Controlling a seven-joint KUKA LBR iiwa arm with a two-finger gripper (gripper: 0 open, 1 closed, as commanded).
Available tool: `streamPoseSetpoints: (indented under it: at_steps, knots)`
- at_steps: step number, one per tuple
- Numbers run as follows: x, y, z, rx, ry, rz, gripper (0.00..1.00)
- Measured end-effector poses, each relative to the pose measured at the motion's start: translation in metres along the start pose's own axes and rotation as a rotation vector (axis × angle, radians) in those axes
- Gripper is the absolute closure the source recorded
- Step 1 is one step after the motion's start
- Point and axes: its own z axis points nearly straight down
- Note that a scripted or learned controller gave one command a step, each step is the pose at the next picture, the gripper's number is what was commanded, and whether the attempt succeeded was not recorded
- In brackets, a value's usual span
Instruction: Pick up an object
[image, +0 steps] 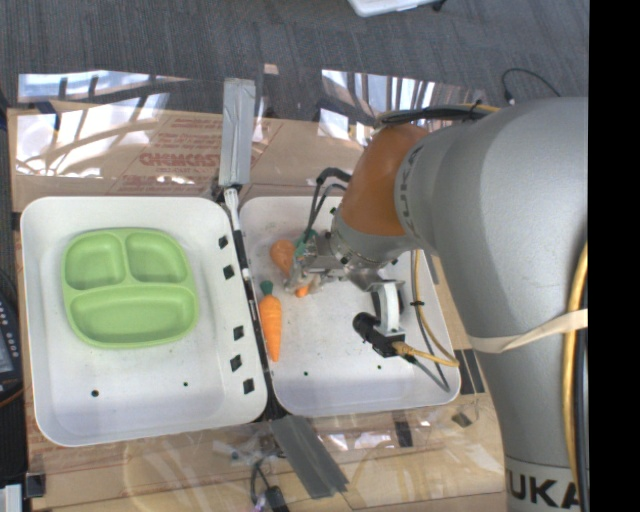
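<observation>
In the right bin (330, 395) a toy carrot (271, 322) lies along the left wall, green top pointing away from me. A rounder orange object (283, 254) sits further back, and a small orange piece (301, 291) lies just below it. My gripper (312, 262) is low in the bin, right beside the round orange object and over the small piece. The wrist and its orange band (375, 190) hide the fingers.
The left bin (60, 400) holds a green divided plate (128, 287). A row of black clips (238, 305) runs along the seam between the bins. The grey arm (510, 230) covers the right bin's right side. Cardboard and tape lie behind the bins.
</observation>
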Motion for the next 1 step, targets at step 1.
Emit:
streamPoseSetpoints:
  at_steps: [1]
  knots:
    - [0.0186, -0.0346, -0.1234, -0.009, -0.001, 0.005, 1.0]
